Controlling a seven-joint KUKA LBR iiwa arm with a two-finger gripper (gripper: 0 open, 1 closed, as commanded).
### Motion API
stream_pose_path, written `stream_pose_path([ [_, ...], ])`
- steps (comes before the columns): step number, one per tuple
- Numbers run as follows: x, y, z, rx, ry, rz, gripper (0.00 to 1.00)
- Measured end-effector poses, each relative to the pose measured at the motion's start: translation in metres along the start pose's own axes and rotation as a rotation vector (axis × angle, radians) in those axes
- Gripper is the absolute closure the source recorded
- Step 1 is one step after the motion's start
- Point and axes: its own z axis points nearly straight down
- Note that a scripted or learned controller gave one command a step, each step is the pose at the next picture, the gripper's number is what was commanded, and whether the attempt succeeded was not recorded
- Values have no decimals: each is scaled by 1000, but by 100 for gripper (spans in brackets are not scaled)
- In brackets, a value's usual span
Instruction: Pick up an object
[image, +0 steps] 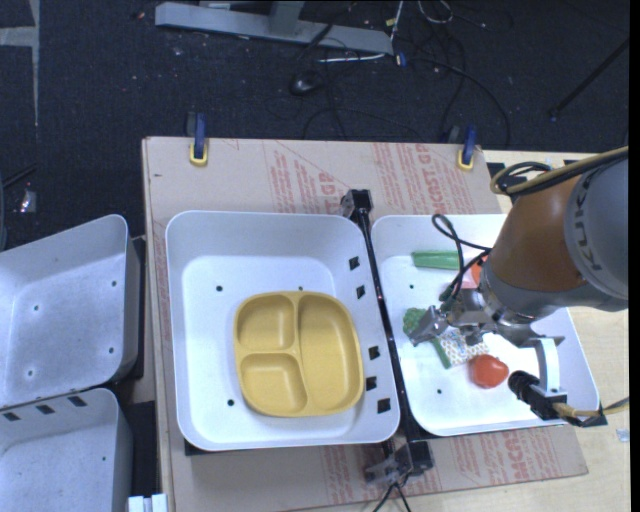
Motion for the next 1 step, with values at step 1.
stream_pose_path([
  [1,-3,2,37,-15,-7,2,0],
])
